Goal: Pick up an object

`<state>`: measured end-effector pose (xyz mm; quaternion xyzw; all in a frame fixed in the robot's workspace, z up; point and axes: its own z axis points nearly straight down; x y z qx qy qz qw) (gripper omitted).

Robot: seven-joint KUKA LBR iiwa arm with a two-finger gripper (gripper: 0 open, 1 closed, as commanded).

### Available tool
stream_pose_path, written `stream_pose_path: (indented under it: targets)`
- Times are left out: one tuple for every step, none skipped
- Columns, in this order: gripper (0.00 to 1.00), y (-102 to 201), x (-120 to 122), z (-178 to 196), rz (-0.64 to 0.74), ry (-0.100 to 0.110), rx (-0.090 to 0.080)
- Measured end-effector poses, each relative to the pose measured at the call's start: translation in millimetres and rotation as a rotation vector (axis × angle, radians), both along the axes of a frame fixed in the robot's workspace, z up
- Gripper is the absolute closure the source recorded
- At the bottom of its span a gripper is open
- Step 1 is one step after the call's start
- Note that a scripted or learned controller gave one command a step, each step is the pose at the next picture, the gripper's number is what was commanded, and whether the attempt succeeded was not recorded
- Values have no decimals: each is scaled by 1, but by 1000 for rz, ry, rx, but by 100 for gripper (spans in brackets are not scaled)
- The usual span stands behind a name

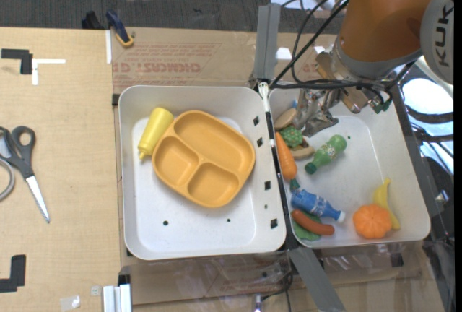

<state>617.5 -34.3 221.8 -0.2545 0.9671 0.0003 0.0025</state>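
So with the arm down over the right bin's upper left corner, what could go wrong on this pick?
1. The tool sits over a tight cluster: the green bottle, the carrot and small items by the bin wall. It may well nudge or catch a neighbour.
2. That cluster hugs the divider between the bins, so the tool could strike the wall.
3. The round green bottle might roll away if touched.

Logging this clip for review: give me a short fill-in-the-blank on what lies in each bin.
1. The yellow tray lies in the ____ bin.
2. The bottle touching the tray is ____.
3. The gripper hangs over the ____ bin.
4. The green bottle lies in the ____ bin.

Missing: left; yellow; right; right
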Motion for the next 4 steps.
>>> stream_pose_path:
  targets:
    - [100, -66, -15, -98, -31, 3, 0]
    - [0, -66, -15, -97, -31, 2, 0]
    - [0, -104, -112, -131, 104, 4, 0]
    - [0, -73, -7, -129, -24, 2, 0]
